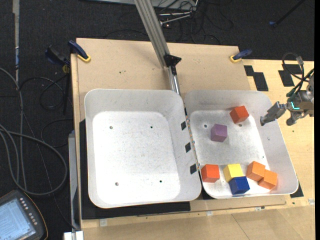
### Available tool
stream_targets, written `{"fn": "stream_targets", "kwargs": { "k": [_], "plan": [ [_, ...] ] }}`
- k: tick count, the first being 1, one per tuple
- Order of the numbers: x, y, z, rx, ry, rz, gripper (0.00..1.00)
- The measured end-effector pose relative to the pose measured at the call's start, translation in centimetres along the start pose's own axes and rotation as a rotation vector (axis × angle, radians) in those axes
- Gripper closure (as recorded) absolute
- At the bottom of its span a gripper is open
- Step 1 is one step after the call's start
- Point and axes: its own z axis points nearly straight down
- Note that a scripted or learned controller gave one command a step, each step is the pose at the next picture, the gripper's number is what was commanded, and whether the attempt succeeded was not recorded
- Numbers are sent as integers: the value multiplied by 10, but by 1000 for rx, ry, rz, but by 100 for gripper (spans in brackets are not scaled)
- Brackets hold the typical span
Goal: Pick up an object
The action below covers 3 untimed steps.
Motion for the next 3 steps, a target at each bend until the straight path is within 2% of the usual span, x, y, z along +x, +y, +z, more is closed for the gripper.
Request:
{"fn": "stream_targets", "kwargs": {
  "k": [3],
  "plan": [
    [20,2,169,5,1,3,0]
  ]
}}
